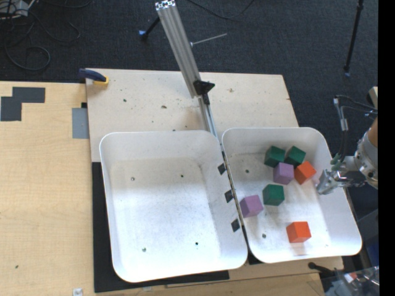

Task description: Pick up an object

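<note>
While the gripper [326, 184] hangs over the right bin [345, 227] at its right rim, I cannot tell its finger state. Nearest it, just left, sits an orange cube [304, 172], touching a purple cube [283, 172].

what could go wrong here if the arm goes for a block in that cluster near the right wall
1. The hand sits at the right bin's right rim, so coming down here it may strike the wall.
2. The orange block, purple block and two green blocks are packed close together, leaving little room around any one; the hand may push neighbours away or catch two.
3. The lone orange block stands apart and looks an easier target.
</note>
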Tool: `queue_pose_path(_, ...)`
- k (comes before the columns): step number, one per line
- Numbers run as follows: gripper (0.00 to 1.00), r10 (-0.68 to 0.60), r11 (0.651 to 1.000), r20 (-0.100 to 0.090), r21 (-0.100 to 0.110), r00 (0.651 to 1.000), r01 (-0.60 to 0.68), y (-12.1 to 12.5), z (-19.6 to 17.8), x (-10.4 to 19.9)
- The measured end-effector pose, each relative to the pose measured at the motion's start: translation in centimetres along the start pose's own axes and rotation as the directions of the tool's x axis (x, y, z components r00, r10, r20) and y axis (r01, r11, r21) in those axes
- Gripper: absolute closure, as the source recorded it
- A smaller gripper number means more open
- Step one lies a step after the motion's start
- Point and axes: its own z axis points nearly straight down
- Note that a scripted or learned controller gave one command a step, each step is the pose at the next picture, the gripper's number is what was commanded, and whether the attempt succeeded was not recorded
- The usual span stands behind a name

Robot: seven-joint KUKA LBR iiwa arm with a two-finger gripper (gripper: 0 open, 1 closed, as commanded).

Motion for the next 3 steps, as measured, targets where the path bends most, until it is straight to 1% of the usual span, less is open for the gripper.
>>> queue_pose_path(1,1.0,-0.001,1.0,0.0,0.001,1.0,0.001,-0.7,-5.0,0.3)
queue_pose_path(2,1.0,-0.001,1.0,-0.001,0.003,1.0,0.001,-0.7,-7.6,0.2)
queue_pose_path(3,1.0,-0.002,1.0,-0.004,0.008,1.0,0.002,-0.5,-5.9,4.8)
